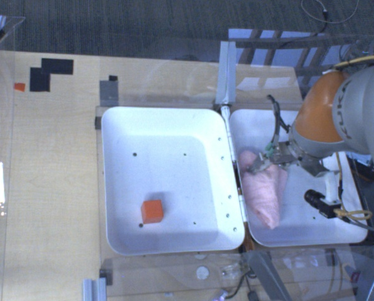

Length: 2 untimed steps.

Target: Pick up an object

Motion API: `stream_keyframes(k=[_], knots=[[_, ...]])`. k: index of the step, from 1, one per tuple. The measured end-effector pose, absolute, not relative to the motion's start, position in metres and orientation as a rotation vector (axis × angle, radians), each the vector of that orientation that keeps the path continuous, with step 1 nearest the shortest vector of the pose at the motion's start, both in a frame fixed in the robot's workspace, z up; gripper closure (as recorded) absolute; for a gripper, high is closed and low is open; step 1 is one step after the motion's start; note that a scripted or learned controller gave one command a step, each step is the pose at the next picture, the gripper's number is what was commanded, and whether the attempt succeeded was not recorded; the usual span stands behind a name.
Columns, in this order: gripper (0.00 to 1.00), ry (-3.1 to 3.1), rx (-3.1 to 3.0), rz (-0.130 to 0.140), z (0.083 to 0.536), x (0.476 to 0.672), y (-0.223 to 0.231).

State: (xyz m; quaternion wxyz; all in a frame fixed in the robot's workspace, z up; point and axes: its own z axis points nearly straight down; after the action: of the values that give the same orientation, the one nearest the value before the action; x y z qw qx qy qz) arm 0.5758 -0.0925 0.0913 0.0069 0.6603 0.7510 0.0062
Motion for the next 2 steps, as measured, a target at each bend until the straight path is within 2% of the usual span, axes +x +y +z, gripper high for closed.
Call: stream_keyframes(k=[1, 2], knots=[[0.0, 2.251, 2.174, 0.015, 0.09, 0.643, -0.085], [0.0, 2.275, 2.15, 0.013, 0.091, 0.603, -0.108]])
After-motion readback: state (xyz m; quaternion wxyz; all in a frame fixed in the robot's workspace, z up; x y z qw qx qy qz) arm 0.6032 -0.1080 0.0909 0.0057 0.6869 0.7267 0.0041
